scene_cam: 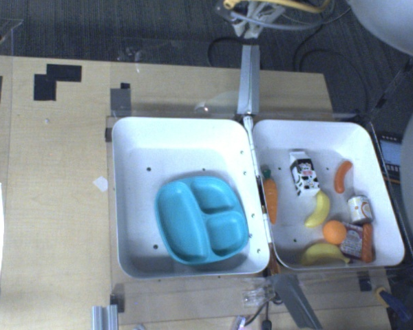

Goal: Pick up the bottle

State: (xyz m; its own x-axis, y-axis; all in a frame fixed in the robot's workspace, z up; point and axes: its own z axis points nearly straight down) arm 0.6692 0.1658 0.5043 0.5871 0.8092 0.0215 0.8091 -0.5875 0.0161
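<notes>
The bottle [303,173] is small and white with black cow-like patches. It lies on its side in the upper middle of the right bin [372,143]. Nothing touches it; the nearest items are a yellow banana [319,210] just below it and an orange sausage [341,176] to its right. A grey part of the arm [392,12] bulks over the top right corner, high above the bench and well away from the bottle.
The right bin also holds a carrot [270,199] along its left wall, an orange [334,232], a second banana [323,254], a small can [360,209] and a red-brown packet [358,242]. A blue divided tray [201,218] lies in the left bin [134,184].
</notes>
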